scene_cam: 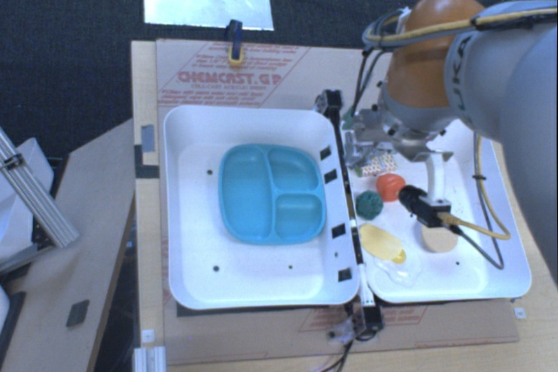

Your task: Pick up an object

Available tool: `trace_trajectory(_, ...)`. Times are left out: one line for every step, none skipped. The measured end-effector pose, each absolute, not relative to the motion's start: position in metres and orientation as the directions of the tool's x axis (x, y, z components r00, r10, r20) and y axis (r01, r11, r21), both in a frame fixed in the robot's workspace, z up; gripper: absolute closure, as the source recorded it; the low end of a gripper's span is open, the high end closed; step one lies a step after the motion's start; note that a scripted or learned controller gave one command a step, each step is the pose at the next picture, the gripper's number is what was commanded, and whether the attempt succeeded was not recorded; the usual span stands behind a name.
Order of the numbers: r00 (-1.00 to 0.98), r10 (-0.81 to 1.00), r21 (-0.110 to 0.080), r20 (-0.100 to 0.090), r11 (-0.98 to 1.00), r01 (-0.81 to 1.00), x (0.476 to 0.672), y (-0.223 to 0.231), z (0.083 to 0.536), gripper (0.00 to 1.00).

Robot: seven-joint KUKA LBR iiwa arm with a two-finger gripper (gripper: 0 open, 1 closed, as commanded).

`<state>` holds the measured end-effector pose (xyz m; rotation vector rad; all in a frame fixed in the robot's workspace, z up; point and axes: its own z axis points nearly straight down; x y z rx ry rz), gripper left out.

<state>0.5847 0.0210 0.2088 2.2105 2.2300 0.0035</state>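
While the pincer (373,154) hangs with its state impossible to tell, the orange ball (390,185) just beside it looks light and smooth, best pinched across its middle.

White bins, bright small things, grey and orange arm.
The left bin (187,274) is white and holds a light blue divided tray (270,192); the right bin (488,274) is white too. In it lie an orange-red ball (390,185), a dark teal ball (370,204), a pale yellow piece (382,242), a tan disc (438,239) and a small speckled block (377,162). The arm (497,65) is grey with an orange band (432,48). The cardboard sheet (253,74) is tan with red lettering.
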Motion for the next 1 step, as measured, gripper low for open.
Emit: trace_trajectory(-0.01, 1.0, 0.004, 0.002, 0.01, 1.0, 0.6094, 0.0799, 0.2115, 1.0)
